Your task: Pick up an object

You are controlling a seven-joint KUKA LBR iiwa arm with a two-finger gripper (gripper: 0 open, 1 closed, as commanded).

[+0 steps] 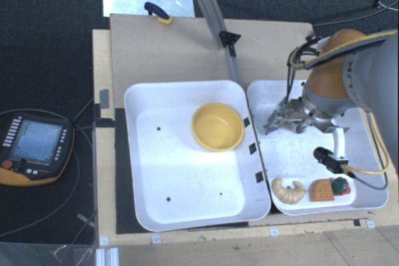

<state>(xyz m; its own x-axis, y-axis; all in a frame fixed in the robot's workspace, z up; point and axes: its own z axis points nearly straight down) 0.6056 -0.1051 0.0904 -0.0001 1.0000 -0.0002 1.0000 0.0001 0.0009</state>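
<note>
The jaws (pixel 278 123) hang low over the right bin (pixel 368 134), near its left wall; whether they are open or closed cannot be told. Along that bin's front edge lie a croissant (pixel 288 190), an orange cracker (pixel 322 190) and a strawberry (pixel 340 185). A yellow bowl (pixel 217 126) sits in the left bin (pixel 149 165).

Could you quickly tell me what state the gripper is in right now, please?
Gripper: over the right bin, nothing seen in it; open or shut cannot be told.
</note>
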